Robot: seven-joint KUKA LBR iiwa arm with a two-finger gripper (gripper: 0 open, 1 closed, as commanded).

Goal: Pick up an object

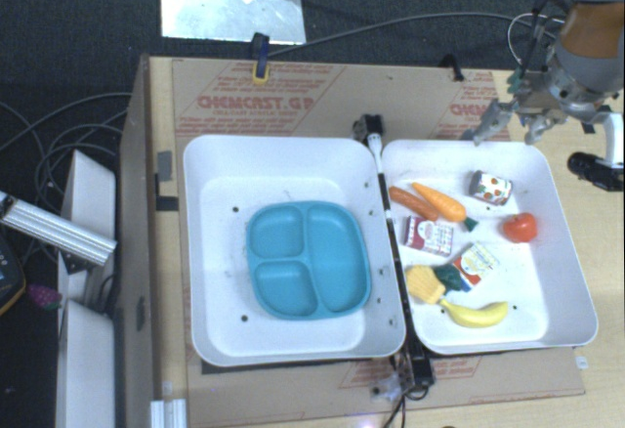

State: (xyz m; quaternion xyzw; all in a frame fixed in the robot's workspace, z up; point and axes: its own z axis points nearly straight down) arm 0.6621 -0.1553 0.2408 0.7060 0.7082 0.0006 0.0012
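The robot's hand (515, 124) is hovering open and empty, with the small patterned food can (490, 188) lying just below it.

From my station the grey arm with its orange band (592, 21) is cut off by the top and right edges. The print on the small red-and-white carton (429, 236) is too small to read. A dark green piece (452, 277) lies partly hidden under neighbouring toys.

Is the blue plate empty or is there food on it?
Empty. The blue plate shows bare compartments; the food lies in the right bin.
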